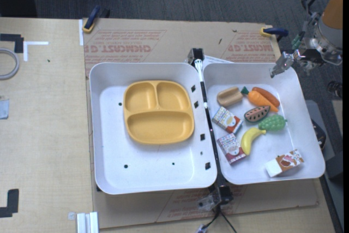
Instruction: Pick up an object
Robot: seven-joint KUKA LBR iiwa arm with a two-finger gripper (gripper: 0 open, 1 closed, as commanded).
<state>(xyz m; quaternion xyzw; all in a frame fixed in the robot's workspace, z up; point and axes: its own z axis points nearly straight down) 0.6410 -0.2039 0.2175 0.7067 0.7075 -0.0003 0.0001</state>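
The surface [38, 133] carries cardboard [163, 43] printed with mirrored red "CHEMCAST" lettering. The left bin [103, 166] holds a yellow divided plate [158, 112]. The right bin [305, 117] holds toy food, including a carrot [264, 97] and banana [250, 139]. The claw [283, 65] hangs over that bin's far right corner, its opening impossible to tell.

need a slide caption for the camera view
Gripper poised over right white bin of toy food; yellow divided plastic plate in left white bin.

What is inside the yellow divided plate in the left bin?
The yellow divided plate shows three bare compartments with nothing lying in them. The part of the left bin beneath it is covered.
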